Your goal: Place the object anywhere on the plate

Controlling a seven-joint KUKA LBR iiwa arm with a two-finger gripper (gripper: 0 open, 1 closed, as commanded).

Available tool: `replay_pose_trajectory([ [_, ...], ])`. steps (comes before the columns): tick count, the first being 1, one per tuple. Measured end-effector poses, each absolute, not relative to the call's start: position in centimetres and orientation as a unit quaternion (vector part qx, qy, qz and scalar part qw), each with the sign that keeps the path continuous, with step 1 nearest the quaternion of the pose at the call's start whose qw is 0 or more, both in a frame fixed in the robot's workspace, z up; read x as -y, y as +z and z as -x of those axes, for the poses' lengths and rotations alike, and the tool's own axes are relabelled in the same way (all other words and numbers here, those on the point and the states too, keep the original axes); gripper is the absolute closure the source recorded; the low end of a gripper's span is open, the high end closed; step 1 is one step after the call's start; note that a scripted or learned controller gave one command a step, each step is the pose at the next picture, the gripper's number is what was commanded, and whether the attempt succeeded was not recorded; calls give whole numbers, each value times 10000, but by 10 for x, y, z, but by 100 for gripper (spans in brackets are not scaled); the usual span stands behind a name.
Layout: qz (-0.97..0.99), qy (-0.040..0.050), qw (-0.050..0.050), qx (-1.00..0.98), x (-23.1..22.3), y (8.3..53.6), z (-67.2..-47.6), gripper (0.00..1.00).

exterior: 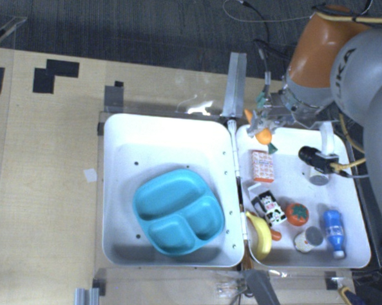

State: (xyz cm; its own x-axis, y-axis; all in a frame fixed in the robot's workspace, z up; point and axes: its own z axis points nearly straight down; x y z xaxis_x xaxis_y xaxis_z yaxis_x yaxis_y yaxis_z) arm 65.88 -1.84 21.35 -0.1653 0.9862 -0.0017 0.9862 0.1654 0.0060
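While the tool [265, 124] grips the carrot [265, 137], it hangs upright (leafy tip down).

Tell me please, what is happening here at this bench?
A grey robot arm reaches in over the top of the right bin, and its claw is at a small orange carrot-like toy. The banana, the tomato, the blue bottle and the small carton lie in that bin. The blue divided plate waits in the left bin with nothing on it.

Grey arm [370, 69], orange band [316, 50]
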Motion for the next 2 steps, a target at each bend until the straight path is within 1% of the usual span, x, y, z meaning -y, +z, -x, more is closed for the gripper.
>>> replay_pose_trajectory([
  [1,-5824,16,15,-8129,-35,200,-574,100],
  [2,-4607,21,36,-8876,-7,286,-501,100],
])
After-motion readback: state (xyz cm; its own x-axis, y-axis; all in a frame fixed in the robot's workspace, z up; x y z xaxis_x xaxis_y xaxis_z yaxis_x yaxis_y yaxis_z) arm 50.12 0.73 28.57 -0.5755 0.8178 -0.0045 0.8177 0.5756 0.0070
